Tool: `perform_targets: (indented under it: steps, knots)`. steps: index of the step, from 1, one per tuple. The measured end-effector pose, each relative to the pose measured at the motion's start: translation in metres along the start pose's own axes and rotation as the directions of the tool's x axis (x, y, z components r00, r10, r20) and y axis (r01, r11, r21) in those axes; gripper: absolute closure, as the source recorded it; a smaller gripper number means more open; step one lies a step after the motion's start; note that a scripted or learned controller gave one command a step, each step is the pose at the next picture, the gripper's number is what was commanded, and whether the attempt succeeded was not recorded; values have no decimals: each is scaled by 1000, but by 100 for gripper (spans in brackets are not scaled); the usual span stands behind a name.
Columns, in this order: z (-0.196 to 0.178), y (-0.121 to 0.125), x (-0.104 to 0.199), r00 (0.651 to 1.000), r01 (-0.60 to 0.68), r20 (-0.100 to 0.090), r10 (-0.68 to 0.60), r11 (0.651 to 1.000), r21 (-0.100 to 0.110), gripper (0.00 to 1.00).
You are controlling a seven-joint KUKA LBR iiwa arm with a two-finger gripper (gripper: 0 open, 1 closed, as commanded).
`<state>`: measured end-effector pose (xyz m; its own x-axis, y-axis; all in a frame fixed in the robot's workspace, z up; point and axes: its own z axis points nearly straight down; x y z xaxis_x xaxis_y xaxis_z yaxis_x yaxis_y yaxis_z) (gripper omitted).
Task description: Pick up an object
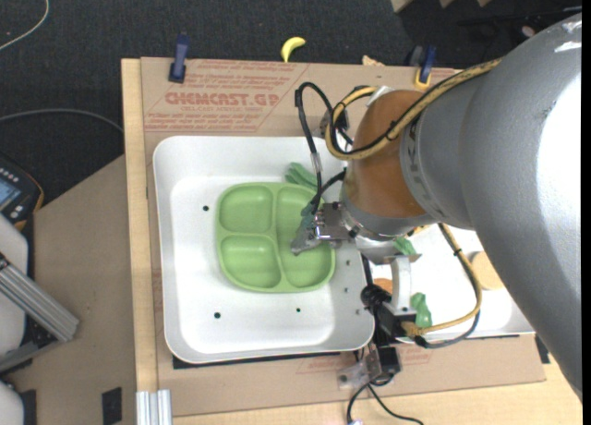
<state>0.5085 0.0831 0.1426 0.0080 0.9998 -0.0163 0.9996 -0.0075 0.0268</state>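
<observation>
A green divided plate [263, 243] lies flat in the left bin [185, 229], a little right of the bin's middle and nearer its right wall. It is a rounded square with several compartments: two stacked on its left side, one upper and one lower, and more on its right that the arm partly covers. It has no clear long axis; its edges sit slightly turned from the bin's walls, with the divider ridges running roughly up-down and across the view.

The gripper [309, 234] hangs over the plate's right half, at the end of the grey arm [499, 164] that comes in from the right with its orange band [383, 160] just behind the wrist. Its metal tip is at or just above the plate's surface near the right-hand compartments. Whether it is apart or closed cannot be told, and nothing is seen clamped in it.

A small green piece [297, 174] peeks out just above the plate's top edge, beside the wrist. The right bin [480, 321] is mostly hidden under the arm. Black and yellow cables [319, 127] loop around the wrist. Both bins sit on a brown board [222, 95] on the worktop, with a blue clamp [178, 58] at its far edge
</observation>
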Motion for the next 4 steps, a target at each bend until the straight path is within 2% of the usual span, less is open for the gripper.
perform_targets:
  steps: [1,2,3,4]
  knots:
    - [-43,7,-86,1000,0,-13,0,1000,21,0]
    - [-51,7,-81,1000,8,-16,-7,1000,24,100]
    - [-166,-24,-39,1000,14,-21,-14,1000,15,100]
    - [-184,-26,86,1000,23,-22,-22,999,23,100]
